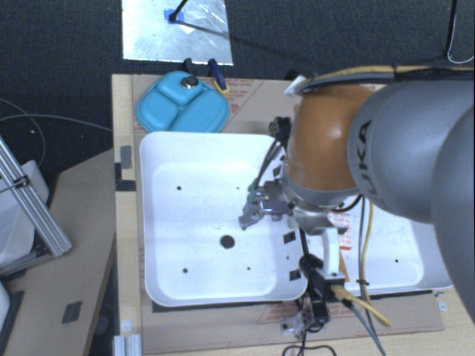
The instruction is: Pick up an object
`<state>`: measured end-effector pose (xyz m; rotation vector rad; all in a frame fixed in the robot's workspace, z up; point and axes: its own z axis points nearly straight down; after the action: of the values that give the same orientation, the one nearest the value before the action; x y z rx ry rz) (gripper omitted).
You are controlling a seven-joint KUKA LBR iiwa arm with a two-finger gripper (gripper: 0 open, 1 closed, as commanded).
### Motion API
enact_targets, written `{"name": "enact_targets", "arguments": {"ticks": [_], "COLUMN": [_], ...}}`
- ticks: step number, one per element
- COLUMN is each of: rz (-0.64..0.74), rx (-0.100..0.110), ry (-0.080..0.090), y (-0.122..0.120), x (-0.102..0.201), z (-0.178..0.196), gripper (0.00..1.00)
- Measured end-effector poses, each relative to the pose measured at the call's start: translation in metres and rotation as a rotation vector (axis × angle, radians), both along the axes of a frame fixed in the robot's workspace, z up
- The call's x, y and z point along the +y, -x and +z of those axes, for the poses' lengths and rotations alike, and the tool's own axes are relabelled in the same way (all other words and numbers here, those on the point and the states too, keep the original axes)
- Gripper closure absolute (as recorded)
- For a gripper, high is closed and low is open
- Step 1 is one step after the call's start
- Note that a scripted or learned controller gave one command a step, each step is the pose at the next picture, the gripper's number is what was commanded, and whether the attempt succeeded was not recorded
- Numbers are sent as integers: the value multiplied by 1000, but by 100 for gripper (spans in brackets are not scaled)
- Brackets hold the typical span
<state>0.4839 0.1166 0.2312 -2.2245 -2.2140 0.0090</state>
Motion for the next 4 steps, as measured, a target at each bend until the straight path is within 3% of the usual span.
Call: {"name": "enact_targets", "arguments": {"ticks": [1,2,3,4], "rz": [18,8,7,3], "rx": [-7,-8,-15,0], "ry": [-6,-4,-3,0], "y": [-21,-22,-105,-66], "x": [125,118,117,87], "z": [-48,-35,-31,-94], "gripper": [0,100,100,100]}}
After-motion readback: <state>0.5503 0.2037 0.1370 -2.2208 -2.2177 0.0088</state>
